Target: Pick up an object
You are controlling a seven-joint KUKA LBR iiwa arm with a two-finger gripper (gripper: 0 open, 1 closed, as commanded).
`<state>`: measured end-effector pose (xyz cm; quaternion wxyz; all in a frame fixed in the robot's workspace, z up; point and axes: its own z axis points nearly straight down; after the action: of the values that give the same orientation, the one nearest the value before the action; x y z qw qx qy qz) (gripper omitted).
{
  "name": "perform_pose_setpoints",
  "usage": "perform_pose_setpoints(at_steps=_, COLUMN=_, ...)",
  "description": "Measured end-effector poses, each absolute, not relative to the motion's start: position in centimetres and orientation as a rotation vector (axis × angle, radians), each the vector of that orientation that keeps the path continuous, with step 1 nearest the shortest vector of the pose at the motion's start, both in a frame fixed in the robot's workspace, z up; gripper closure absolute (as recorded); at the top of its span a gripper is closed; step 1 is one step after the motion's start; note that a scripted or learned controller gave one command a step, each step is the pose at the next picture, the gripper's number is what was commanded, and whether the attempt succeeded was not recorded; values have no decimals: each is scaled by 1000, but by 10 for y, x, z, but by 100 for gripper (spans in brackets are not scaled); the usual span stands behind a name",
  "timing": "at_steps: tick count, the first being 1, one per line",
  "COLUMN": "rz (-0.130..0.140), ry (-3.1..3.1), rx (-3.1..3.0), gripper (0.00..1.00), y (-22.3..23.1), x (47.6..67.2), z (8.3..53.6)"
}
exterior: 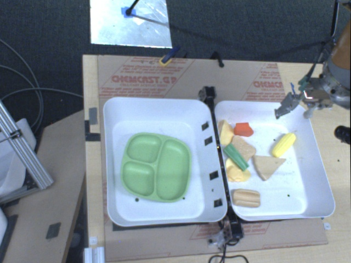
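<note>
The right bin (307,201) holds several toy foods. Among them are a yellow corn cob (283,144), an orange-red piece (243,129), a tan block (244,147), a green stick (236,157), a tan wedge (267,166) and a bun (246,198). My gripper (296,109) hovers over the bin's far right corner, up and to the right of the corn. Its fingers are spread and open, with nothing between them.
The left bin (118,119) holds a green divided plate (156,166). A black divider (215,147) runs between the bins. Two more yellow pieces (225,131) (237,172) lie against the right bin's left wall. Cardboard lies under the bins, and a metal sheet (130,15) sits at the back.
</note>
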<state>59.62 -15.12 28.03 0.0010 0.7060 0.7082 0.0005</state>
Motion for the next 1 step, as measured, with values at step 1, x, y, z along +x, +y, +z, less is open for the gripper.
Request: perform_pose_setpoints(at_steps=1, rz=-10, ry=2233, rx=2227, gripper=0, y=-125, x=583, z=94)
